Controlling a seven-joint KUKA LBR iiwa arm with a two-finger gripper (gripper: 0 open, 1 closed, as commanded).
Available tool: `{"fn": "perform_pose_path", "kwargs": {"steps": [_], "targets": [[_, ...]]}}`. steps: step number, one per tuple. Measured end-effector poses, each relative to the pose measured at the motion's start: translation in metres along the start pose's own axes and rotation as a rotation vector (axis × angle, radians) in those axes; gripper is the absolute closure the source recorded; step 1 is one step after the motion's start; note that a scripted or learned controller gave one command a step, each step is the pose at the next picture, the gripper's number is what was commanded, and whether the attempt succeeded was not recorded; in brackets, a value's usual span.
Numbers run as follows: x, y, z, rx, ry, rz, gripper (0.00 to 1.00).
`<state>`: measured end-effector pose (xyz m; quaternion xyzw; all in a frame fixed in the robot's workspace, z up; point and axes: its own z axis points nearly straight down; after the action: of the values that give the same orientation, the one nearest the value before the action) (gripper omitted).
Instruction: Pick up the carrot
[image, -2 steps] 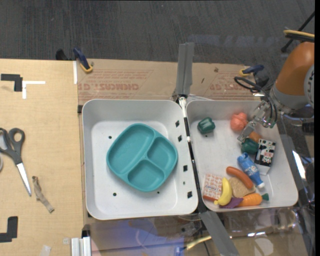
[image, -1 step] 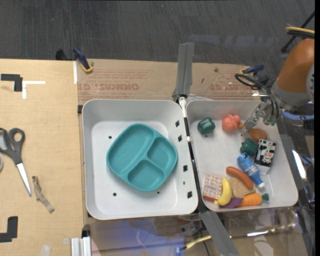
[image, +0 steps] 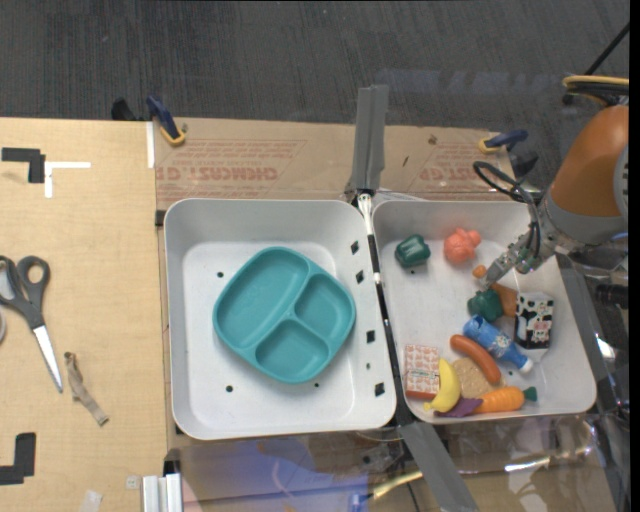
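Pincer (image: 503, 266) over right bin (image: 575, 345); orange carrot (image: 497, 401), green-tipped, lying flat

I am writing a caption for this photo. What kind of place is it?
Probably a robotics lab test bench. Two white bins sit on a taped cardboard-covered table, one with a teal divided plate, the other with toy food such as a carrot, and a robot arm reaches in.

The carrot (image: 499, 401) is a small orange toy with what looks like a green tip at its right end, lying flat on its side, pointing left to right, in the near right corner of the right bin, close to the near wall.
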<state>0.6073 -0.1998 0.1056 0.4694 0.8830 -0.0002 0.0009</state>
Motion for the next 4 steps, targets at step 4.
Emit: {"fn": "perform_pose_path", "kwargs": {"steps": [4], "targets": [[0.137, 0.059, -0.164, 0.004, 0.000, 0.400, 1.00]]}}
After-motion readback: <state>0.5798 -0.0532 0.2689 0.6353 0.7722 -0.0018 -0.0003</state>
